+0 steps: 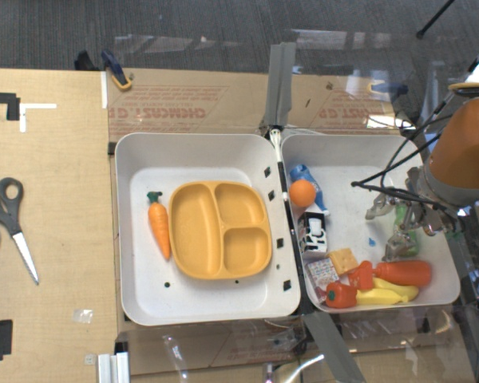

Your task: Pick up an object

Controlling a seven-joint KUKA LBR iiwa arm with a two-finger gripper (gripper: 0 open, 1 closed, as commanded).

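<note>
Claw (pixel 399 228) low over the right side of the right bin (pixel 359 146), hanging from the grey arm (pixel 461 146) with its orange band, reaching in from the right. Metal fingers (pixel 379 207) spread apart, nothing between them: released. Something green just beside the fingers; cannot tell what, nor whether touching.

Below the claw, near the bin's front wall: an orange-red sausage-shaped toy (pixel 403 272), lying on a yellow banana (pixel 383 296). Left of those, a red pepper (pixel 341 294) and a cracker-like square (pixel 343 259). Further left, along the bin's left wall: a small printed card (pixel 321 272), a black-and-white item (pixel 314 234), an orange ball (pixel 302 193) and a blue piece (pixel 301 172) behind it. All well apart from the claw except the sausage-shaped toy, near it.

Left bin (pixel 128 238): a yellow divided plate (pixel 221 230) with three compartments, and a toy carrot (pixel 159 224) just beside its left edge, green top pointing away.

On the tan surface (pixel 48 174) at far left, scissors (pixel 14 222) with grey handles. Blue clamp (pixel 116 69) near the cardboard at the back.
</note>
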